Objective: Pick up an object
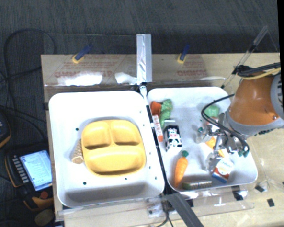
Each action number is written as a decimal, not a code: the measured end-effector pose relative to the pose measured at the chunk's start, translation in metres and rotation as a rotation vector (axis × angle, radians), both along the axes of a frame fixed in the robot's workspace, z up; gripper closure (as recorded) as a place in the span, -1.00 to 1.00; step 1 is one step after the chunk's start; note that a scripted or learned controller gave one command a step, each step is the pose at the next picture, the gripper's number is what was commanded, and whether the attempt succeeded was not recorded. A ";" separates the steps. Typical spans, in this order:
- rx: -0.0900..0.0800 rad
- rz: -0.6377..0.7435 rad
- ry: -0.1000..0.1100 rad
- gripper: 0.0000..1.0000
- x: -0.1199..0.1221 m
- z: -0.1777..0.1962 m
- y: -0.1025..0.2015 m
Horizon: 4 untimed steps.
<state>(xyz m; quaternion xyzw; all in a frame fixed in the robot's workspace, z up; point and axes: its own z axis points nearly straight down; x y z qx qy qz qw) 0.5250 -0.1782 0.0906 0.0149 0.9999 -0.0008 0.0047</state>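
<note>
A small white-and-orange carton [223, 169] is sitting low in the right bin [189, 95], right under the jaws [220, 154]; whether they're spread or clenched can't be told. Looks like the reach-down step. Next, a firm close and straight lift are needed.

- The two bins [104, 194] are seen as smooth white plastic with a soft sheen.
- The yellow divided tray [113, 147] is moulded plastic, glossy where light is caught.
- The toy carrot [180, 165] is rendered in smooth orange plastic (its green top looks matt).
- The bench [267, 194] is shown as pale, matt wood.
- The floor [126, 15] is covered in dark, rough carpet.
- The arm's orange band [254, 102] is given a smooth, satin finish.
</note>
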 end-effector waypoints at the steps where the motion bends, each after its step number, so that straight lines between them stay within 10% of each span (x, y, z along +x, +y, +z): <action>1: -0.003 0.001 -0.002 1.00 0.002 0.009 0.000; 2: 0.003 -0.198 0.010 1.00 0.059 0.098 -0.017; 3: 0.003 -0.197 0.011 -1.00 0.059 0.098 -0.017; 4: -0.002 -0.187 -0.002 -1.00 0.056 -0.001 0.005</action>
